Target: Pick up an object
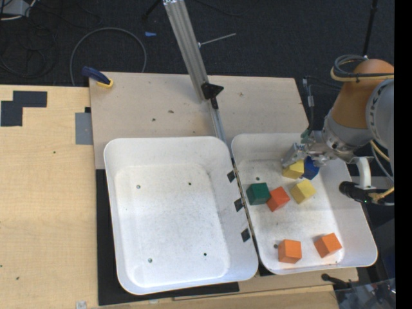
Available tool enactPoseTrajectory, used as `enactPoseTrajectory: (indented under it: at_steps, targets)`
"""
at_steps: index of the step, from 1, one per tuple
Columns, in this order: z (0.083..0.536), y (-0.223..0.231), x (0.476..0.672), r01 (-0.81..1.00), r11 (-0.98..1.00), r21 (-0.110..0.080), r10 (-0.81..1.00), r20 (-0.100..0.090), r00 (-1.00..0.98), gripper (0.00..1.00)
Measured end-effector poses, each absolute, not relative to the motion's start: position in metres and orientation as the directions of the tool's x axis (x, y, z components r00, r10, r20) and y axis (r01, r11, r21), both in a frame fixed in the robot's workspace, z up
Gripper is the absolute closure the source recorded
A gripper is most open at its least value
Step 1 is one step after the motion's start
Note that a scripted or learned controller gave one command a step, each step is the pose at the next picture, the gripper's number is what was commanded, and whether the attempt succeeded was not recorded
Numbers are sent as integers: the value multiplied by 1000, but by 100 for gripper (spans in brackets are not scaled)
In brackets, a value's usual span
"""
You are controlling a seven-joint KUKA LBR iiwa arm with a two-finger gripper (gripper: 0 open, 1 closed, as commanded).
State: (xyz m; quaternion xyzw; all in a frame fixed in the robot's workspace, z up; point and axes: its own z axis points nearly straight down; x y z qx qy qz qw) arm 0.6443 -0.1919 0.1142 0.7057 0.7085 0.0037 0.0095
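Sharing the right bin (pixel 360 253): seven blocks, the gripper (pixel 301 152), its state beyond telling.

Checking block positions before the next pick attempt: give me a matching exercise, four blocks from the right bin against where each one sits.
Things:
1. green block
2. blue block
3. red block
4. orange block

Places:
A. under the gripper, against a yellow block
B. near the bin's front rim, left of another orange block
C. closest to the divide between the bins
D. between the green block and the lower yellow block

Pairs: 1-C, 2-A, 3-D, 4-B
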Motion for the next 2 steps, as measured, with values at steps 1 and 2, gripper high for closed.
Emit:
enactPoseTrajectory:
  at_steps: [1,2]
  targets:
    - [112,-186,637,1000,4,20,1000,-8,-4,0]
    - [123,-180,606,1000,-1,7,1000,-3,1,0]
